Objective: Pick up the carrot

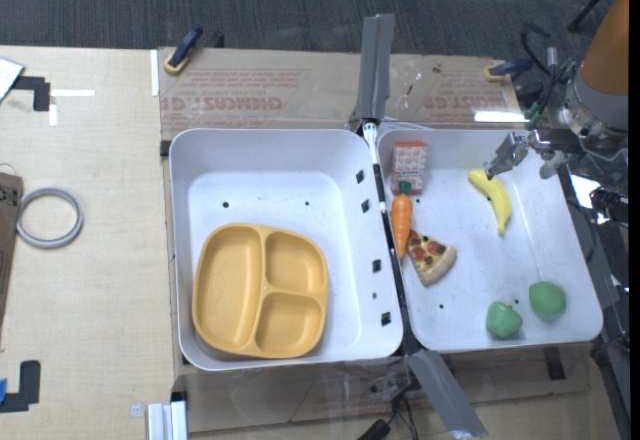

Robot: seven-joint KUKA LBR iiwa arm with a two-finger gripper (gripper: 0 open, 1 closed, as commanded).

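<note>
The carrot [401, 220] is orange with a green top. It lies lengthwise against the left wall of the right bin [560, 333], just below a small red-and-white carton [409, 166]. My gripper [512, 156] hangs over the upper right part of that bin, just above the top end of a yellow banana [496, 198]. It is well to the right of the carrot and apart from it. Nothing is seen held in it.
A pizza slice [430, 259] touches the carrot's lower end. Two green fruits [505, 320] [547, 299] sit at the right bin's front. The left bin [200, 158] holds a yellow divided plate [262, 290]. A tape roll [47, 217] lies on the bench at far left.
</note>
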